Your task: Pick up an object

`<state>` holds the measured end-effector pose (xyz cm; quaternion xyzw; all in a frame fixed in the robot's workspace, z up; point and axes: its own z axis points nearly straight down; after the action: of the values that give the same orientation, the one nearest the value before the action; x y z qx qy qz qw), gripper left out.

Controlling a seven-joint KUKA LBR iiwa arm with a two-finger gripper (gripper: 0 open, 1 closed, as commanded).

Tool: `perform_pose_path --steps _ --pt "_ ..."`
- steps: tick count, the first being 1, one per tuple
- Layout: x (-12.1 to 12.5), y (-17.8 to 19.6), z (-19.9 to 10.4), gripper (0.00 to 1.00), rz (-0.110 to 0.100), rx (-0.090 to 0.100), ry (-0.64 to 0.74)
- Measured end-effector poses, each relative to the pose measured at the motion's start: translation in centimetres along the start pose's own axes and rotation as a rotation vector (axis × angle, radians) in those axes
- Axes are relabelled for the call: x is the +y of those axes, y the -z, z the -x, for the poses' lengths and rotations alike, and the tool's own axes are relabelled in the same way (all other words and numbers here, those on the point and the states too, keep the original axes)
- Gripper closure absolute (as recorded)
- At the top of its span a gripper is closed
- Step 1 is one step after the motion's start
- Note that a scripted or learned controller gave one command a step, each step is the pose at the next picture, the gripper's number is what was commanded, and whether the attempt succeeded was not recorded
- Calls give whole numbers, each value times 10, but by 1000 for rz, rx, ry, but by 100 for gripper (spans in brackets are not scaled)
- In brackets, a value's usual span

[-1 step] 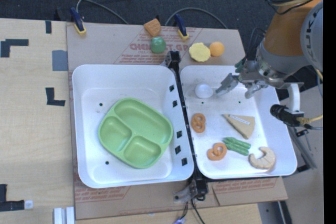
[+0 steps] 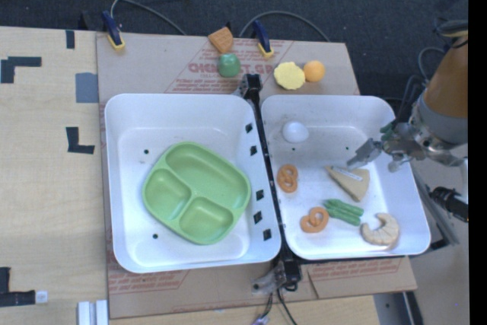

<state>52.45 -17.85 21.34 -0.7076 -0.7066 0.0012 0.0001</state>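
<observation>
The right bin (image 2: pixel 346 109) holds several toy foods: a white egg (image 2: pixel 295 132), a tan pretzel (image 2: pixel 288 178), a cheese wedge (image 2: pixel 350 181), a green bean pod (image 2: pixel 342 210), an orange pretzel (image 2: pixel 313 220) and a croissant (image 2: pixel 380 231). My gripper (image 2: pixel 379 158) hangs over the bin's right side, just up and right of the cheese wedge. It is open; one finger (image 2: pixel 364 153) points toward the wedge and nothing sits between the two.
The left bin (image 2: pixel 125 118) holds a green divided plate (image 2: pixel 196 192). Behind the bins on the cardboard lie an orange cracker (image 2: pixel 221 39), a green ball (image 2: pixel 228 65), a lemon (image 2: pixel 289 75) and an orange (image 2: pixel 313 71). Blue clamps and cables sit at the back.
</observation>
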Motion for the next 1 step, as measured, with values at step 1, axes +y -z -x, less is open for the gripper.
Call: perform_pose_path --steps 1 --pt "-2 -118 -18 0 5 1 2"
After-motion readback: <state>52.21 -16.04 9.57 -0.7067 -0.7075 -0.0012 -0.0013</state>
